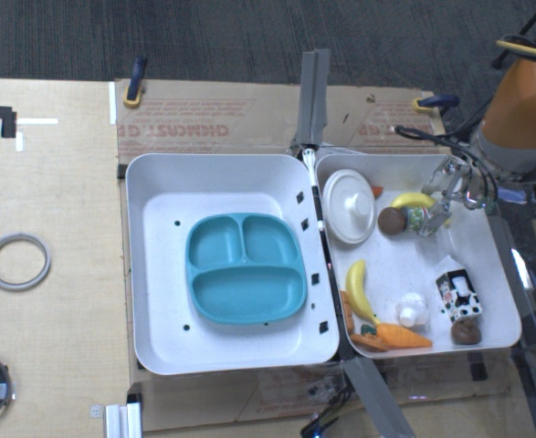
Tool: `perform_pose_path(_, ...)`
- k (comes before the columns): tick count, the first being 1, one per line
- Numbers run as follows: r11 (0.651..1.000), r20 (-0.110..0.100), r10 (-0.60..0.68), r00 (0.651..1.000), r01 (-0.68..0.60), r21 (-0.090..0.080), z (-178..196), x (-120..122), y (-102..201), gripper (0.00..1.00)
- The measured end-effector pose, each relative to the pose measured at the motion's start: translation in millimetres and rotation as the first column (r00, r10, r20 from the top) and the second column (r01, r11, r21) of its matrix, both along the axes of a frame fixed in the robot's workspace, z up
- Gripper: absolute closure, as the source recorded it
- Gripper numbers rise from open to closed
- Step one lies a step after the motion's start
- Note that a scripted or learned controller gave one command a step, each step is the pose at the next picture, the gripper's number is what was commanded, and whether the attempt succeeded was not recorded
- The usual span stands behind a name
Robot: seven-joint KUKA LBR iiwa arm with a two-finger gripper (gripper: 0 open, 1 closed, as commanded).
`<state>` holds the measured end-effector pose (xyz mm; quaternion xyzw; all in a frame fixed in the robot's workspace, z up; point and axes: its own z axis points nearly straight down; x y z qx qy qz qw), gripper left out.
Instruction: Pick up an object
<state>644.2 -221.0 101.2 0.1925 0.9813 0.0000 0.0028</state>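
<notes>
While my end effector [443, 210] hangs low in the right bin [500, 245] over a yellow-green object [415, 210], I cannot tell its opening or any hold, so picking remains undone.

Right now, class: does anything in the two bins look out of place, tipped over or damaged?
Nothing looks damaged or spilled. The left bin holds a blue tray lying flat. In the right bin the toy food is scattered loosely, and the carrot lies across the lower banana's end. The gripper is near the upper banana.
</notes>
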Motion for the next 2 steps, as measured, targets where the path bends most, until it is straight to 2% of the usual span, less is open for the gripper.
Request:
perform_pose_path(1, 0.989, -0.003, -0.146, 0.989, 0.146, 0.001, -8.9, -102.8, 6.8, 0.0)
perform_pose_path(2, 0.996, -0.004, -0.091, 0.996, 0.091, 0.002, -9.0, -89.4, 57.2, 0.0)
